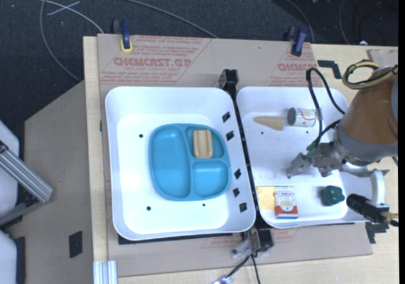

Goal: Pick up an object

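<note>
The hand (pixel 302 164) hovers low over bare floor in the right bin (pixel 269 100); whether it is open is unclear. A green object (pixel 331 196) and a small box (pixel 285 202) sit near the front rim.

- Both white bins, left (pixel 120 150) and right (pixel 266 96), look like smooth, slightly glossy plastic
- The blue divided tray (pixel 171 169) at centre left looks like matt plastic
- The tan block (pixel 202 143) in the tray looks like bare wood
- The bench top (pixel 164 55) looks like rough brown cardboard with red print
- The gripper (pixel 300 166) at right looks like dull grey metal
</note>
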You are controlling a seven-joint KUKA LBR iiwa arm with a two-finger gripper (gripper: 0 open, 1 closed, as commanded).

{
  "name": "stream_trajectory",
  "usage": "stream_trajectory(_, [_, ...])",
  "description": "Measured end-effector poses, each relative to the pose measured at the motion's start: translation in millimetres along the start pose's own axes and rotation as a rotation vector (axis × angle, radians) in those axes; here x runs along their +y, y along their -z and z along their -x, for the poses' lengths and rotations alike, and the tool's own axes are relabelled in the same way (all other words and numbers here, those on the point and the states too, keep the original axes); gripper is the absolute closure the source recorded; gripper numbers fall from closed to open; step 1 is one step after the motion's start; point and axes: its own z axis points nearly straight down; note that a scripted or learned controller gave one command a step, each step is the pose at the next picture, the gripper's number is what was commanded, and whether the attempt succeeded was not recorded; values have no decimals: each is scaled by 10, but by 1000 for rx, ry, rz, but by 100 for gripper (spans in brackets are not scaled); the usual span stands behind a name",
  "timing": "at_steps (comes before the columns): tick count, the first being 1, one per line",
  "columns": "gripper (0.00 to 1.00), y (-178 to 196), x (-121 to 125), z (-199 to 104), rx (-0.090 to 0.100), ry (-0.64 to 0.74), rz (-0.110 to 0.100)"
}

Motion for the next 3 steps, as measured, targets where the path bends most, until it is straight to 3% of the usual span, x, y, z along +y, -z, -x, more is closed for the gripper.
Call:
stream_trajectory(1, [100,141,18,-5,-1,1,7])
stream_trajectory(3, [100,1185,-60,2,-4,2,14])
